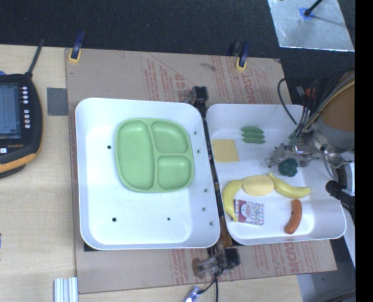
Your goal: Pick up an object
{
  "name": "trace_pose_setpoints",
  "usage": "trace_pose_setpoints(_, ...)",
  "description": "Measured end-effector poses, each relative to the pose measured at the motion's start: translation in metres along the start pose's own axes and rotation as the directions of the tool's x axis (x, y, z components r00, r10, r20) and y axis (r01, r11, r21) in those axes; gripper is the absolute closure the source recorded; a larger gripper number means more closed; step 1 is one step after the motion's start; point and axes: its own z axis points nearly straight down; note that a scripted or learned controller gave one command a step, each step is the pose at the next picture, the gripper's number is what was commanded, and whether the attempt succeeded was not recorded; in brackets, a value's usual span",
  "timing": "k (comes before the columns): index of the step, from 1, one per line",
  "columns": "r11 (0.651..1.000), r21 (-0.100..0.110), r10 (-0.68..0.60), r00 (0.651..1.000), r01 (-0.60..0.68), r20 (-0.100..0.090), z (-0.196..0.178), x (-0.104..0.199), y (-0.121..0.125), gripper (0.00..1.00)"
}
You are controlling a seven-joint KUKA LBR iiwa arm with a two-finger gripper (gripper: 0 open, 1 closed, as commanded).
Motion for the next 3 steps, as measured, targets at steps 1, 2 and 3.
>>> trace_pose_setpoints(1, 1.0, 0.001, -0.001, 1.0, 0.001, 0.001, -0.011, -0.001, 0.0, 1.0)
trace_pose_setpoints(2, 1.0, -0.004, 0.001, 1.0, -0.001, -0.001, -0.047, 0.055, 0.076, 1.0)
trace_pose_setpoints(3, 1.0, -0.004, 0.0, 1.0, -0.001, -0.002, -0.131, 0.143, 0.056, 1.0)
